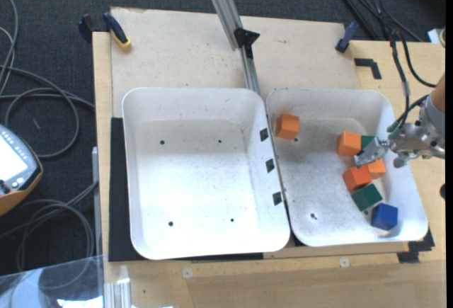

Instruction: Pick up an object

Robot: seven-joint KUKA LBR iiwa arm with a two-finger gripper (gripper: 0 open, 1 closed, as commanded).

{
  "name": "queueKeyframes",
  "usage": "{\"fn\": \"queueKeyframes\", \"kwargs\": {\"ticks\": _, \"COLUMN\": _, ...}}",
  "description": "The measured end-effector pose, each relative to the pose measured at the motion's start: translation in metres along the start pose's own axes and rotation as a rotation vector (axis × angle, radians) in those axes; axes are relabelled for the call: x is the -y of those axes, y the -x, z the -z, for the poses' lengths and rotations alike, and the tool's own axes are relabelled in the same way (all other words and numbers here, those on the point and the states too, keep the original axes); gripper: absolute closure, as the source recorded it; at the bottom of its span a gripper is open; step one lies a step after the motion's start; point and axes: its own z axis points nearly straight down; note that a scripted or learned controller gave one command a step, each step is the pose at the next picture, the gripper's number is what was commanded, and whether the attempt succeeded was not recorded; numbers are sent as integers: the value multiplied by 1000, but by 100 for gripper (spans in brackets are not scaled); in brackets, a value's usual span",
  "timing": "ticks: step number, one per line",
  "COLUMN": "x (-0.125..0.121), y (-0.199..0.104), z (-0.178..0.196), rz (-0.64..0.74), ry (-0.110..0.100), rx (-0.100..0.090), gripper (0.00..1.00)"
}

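i see my gripper low inside the right bin, at about three o'clock in the view, down among a cluster of blocks; i cannot tell how its claw stands, and nothing shows plainly held in it. touching or just beside it are an orange block at its eleven o'clock, a second orange block at its seven o'clock, and a small orange piece just below it. a green block lies beyond, then a blue block near the bin's five o'clock corner. one more orange block sits apart by the bin's left wall. i can read no writing anywhere. the left bin adjoins. both rest on a pale wooden board over dark carpet strewn with cables.
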Motion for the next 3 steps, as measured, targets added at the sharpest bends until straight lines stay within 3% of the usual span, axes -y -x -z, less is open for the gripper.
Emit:
{"fn": "queueKeyframes", "kwargs": {"ticks": 1, "x": -1, "y": 0, "z": 11, "rz": 1, "ry": 3, "rx": 0, "gripper": 100}}
{"fn": "queueKeyframes", "kwargs": {"ticks": 2, "x": -26, "y": -17, "z": -11, "rz": 3, "ry": 2, "rx": 2, "gripper": 100}}
{"fn": "queueKeyframes", "kwargs": {"ticks": 3, "x": -26, "y": -15, "z": -10, "rz": 1, "ry": 2, "rx": 2, "gripper": 0}}
